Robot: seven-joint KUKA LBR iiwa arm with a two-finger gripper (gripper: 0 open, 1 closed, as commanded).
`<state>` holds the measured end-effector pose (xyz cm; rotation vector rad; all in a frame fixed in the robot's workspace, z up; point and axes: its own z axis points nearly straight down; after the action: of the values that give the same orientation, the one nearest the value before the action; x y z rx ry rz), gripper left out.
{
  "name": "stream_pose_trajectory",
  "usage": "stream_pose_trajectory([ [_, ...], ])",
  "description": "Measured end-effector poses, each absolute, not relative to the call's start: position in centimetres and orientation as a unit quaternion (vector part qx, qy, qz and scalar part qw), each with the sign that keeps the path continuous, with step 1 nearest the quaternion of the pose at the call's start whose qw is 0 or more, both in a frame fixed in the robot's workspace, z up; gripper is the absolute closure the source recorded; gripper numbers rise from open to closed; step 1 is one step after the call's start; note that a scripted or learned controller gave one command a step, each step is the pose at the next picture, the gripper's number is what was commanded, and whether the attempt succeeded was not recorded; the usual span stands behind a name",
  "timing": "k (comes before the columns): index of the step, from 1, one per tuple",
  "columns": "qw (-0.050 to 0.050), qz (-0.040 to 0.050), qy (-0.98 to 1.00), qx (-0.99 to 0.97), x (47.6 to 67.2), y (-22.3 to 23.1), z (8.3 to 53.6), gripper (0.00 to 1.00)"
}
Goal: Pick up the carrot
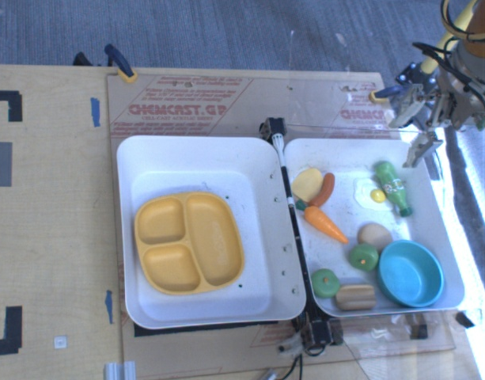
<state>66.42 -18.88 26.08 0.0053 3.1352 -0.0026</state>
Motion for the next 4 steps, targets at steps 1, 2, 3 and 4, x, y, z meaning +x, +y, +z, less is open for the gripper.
stream_pose_trajectory([
  [1, -0.001, 0.0014, 0.997, -0.072, 62.3, -14.5, 17.3, 0.00],
  [2, 0.006, -0.0017, 0.992, -0.129, 58.0, -12.0, 9.7, 0.00],
  [3, 0.006, -0.0006, 0.998, 0.060, 56.7, -9.4, 9.1, 0.00],
  [4, 0.016, -0.0026, 0.998, 0.062, 57.2, -9.7, 10.5, 1.00],
])
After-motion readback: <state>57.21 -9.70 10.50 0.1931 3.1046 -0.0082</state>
